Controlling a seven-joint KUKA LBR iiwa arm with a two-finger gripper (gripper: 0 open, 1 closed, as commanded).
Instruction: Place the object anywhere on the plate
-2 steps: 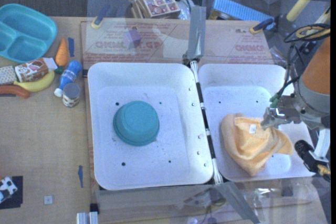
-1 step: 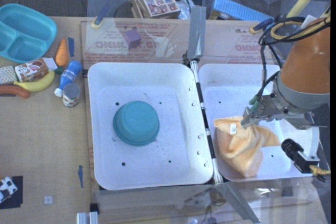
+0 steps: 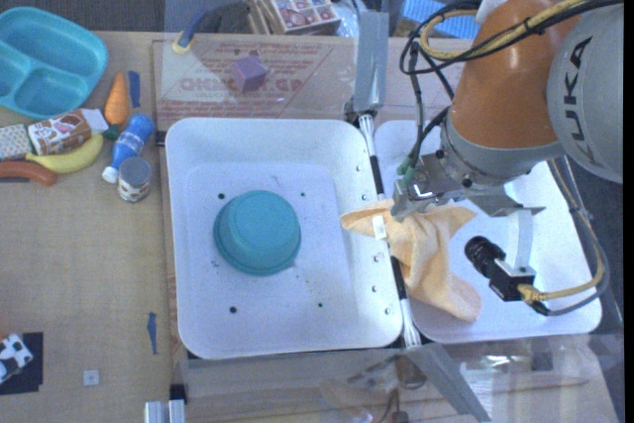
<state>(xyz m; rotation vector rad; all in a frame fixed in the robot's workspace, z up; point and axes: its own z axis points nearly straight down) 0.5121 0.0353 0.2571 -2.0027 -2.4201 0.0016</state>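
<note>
A teal plate [image 3: 258,232], turned upside down like a shallow dome, sits in the middle of the left bin [image 3: 198,163]. A yellow cloth [image 3: 431,258] hangs draped across the divider between the two bins, mostly over the right bin [image 3: 575,312]. Its upper corner is bunched under my gripper [image 3: 408,203], which comes down from the orange-banded wrist right above the divider. The cloth looks lifted at that corner, but the wrist hides the fingertips. The gripper stands about a hand's width right of the plate.
Outside the bins on the left lie a blue divided tray [image 3: 45,59], a carrot [image 3: 118,99], a banana [image 3: 69,158], a small bottle [image 3: 129,142] and a can [image 3: 135,179]. A purple cube [image 3: 249,72] rests on the clear sheet behind the left bin.
</note>
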